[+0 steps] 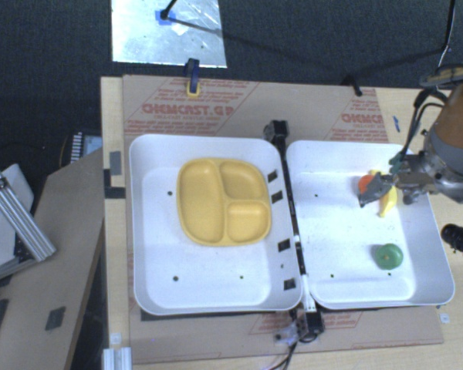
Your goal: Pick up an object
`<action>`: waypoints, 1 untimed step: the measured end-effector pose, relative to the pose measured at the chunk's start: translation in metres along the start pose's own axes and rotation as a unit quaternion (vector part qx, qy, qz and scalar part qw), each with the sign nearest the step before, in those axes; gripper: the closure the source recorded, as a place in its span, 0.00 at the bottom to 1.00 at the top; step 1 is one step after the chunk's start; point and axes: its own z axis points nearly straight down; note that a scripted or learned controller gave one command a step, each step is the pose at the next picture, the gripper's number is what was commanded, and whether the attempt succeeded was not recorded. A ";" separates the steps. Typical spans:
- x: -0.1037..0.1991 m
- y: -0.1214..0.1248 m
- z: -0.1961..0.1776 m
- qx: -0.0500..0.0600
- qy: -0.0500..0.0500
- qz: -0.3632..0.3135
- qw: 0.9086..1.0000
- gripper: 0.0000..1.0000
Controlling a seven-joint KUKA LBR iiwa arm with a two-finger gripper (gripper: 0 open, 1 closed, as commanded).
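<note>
Right now my hand sits low in the right bin, at centre right of the frame, over a yellow piece and an orange piece. Whether it is spread or pinching, I cannot tell. Next I judge a straight lift will show what comes up. A green ball lies below.

End effector partly hides orange obj & yellow obj.
</note>
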 end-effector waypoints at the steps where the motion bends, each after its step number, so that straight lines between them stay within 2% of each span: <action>1: 0.000 0.002 -0.005 -0.005 -0.001 -0.001 1.000 0.00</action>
